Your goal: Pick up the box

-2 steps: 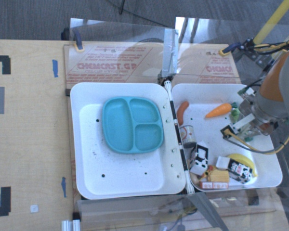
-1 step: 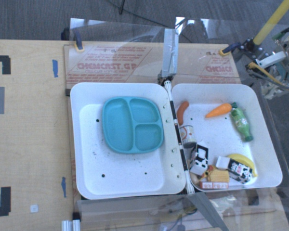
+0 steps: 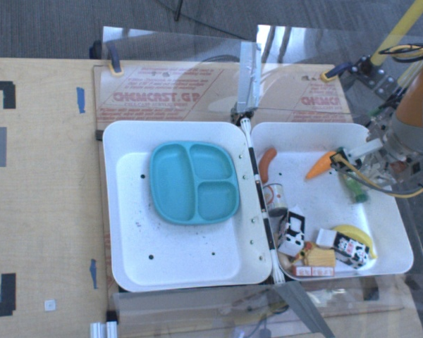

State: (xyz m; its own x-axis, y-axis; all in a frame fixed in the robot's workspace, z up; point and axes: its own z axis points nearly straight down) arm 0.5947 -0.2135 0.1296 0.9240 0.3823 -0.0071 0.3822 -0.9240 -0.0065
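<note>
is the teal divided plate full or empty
Empty. The teal plate lies flat in the left bin, and all three of its compartments show bare teal surface with nothing in them.

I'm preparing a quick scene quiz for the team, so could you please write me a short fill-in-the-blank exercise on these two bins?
1. The teal divided plate lies in the ____ bin.
2. The plate has ____ compartments.
3. The banana lies in the ____ bin, with the carrot.
4. The gripper reaches over the ____ bin.

Missing words: left; three; right; right
</note>
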